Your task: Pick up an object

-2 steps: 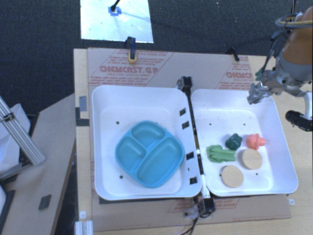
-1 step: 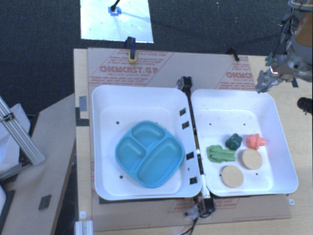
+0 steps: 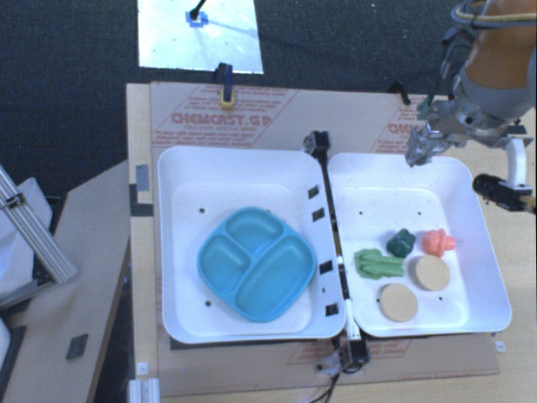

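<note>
The right bin (image 3: pixel 394 179) holds a green lumpy toy (image 3: pixel 377 264), a dark teal piece (image 3: pixel 401 243), a pink-orange piece (image 3: pixel 436 242) and two tan round discs (image 3: pixel 432 273) (image 3: pixel 398 301), all grouped at its near right. My gripper (image 3: pixel 421 151) hangs above the bin's far right corner, well behind these objects and touching none. Nothing shows between its fingers.
The left bin (image 3: pixel 193 175) holds a blue divided plate (image 3: pixel 256 263). A black clip bar (image 3: pixel 325 217) runs between the bins. Cardboard lies under both bins, with a yellow clamp (image 3: pixel 226 86) at its far edge. A metal rail (image 3: pixel 29 225) stands at left.
</note>
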Tool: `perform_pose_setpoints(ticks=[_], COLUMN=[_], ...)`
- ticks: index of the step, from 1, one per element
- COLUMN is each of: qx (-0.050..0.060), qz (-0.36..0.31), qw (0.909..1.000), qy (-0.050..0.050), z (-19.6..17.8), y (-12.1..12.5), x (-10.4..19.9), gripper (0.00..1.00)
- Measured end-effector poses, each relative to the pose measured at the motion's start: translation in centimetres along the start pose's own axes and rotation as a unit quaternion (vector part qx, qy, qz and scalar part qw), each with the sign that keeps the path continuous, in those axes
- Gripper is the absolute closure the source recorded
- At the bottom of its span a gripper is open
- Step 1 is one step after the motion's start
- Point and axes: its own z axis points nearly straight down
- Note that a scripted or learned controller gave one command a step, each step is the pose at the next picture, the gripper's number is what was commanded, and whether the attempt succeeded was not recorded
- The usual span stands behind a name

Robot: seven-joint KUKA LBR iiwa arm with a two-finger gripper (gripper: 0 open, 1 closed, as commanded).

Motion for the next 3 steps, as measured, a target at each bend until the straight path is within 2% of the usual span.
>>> perform_pose_setpoints(ticks=[1, 2, 3], qx=[0.001, 0.000, 0.001], qz=[0.000, 0.000, 0.000], qw=[1.0000, 1.0000, 1.0000], qy=[0.000, 0.000, 0.000], z=[1.8, 1.5, 3.0], y=[-0.9, -1.3, -2.6], x=[5.7, 11.0, 16.8], gripper=[1.00, 1.00, 1.00])
